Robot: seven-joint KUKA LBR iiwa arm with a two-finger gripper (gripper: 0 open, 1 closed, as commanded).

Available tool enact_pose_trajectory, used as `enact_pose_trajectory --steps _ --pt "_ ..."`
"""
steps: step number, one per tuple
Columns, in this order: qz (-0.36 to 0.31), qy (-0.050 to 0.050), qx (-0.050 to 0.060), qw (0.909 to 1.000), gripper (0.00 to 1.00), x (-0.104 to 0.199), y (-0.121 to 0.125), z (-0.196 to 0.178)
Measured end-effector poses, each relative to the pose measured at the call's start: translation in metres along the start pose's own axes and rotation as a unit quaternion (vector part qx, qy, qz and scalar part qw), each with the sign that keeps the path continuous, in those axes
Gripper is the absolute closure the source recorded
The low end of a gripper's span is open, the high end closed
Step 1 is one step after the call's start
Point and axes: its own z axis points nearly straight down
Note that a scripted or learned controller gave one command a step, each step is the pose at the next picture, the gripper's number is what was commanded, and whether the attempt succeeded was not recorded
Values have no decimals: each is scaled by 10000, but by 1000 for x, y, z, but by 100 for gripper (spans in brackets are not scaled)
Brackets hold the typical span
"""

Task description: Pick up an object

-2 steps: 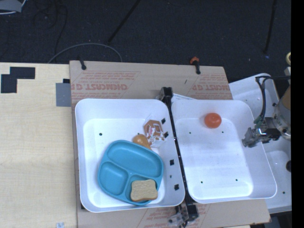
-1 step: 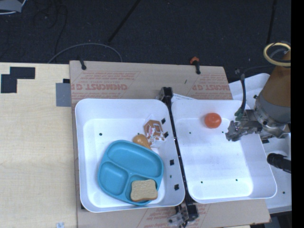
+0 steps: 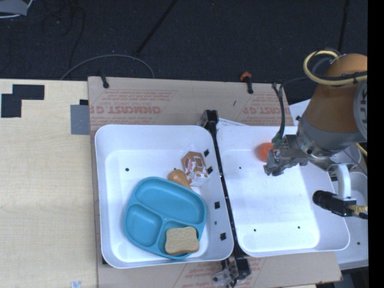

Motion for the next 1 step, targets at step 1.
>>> enact_pose_trajectory --steps 1 --pt "12 -10 1 10000 100 45 18 12"
